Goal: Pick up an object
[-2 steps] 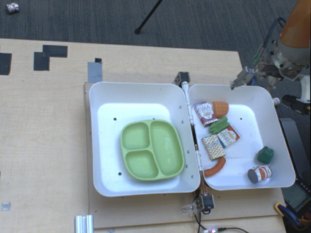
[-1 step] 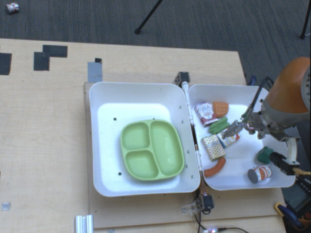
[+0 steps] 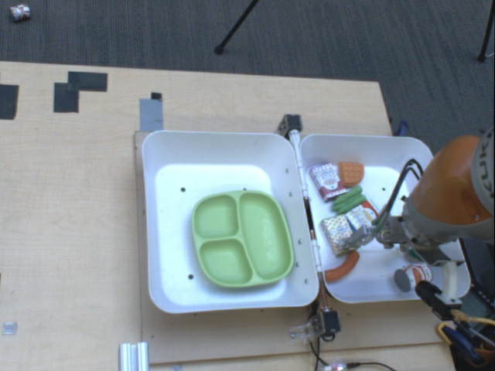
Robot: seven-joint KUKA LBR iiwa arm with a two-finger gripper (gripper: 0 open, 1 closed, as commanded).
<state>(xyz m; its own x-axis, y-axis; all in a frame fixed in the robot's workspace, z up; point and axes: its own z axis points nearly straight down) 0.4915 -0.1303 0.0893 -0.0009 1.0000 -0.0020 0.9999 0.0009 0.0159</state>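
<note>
1. Camera view puts the gripper (image 3: 370,235) low inside the right bin (image 3: 402,147), at about 9 o'clock from the arm's orange band (image 3: 456,180), right at the edge of the object pile; how its jaws stand cannot be told, nor whether anything sits between them.
2. By my reading the step in hand is the reach or the closing on an object, not the lift: nothing is visibly raised off the bin floor.
3. Nearest candidate is the patterned packet (image 3: 338,230), flat, crinkly and printed, just beside the gripper at its 9 o'clock.
4. At 6 o'clock from the packet lies an orange sausage-shaped piece (image 3: 343,267), smooth and curved; at 12 o'clock a green pod-like piece (image 3: 349,201), then a red-and-white packet (image 3: 327,177) and an orange block (image 3: 351,171).
5. Next move probably calls for a firm close on one item only, as they lie crowded and touching.
6. Left bin (image 3: 155,207) holds a pale green three-compartment plate (image 3: 242,239), matte plastic with rounded corners.
</note>
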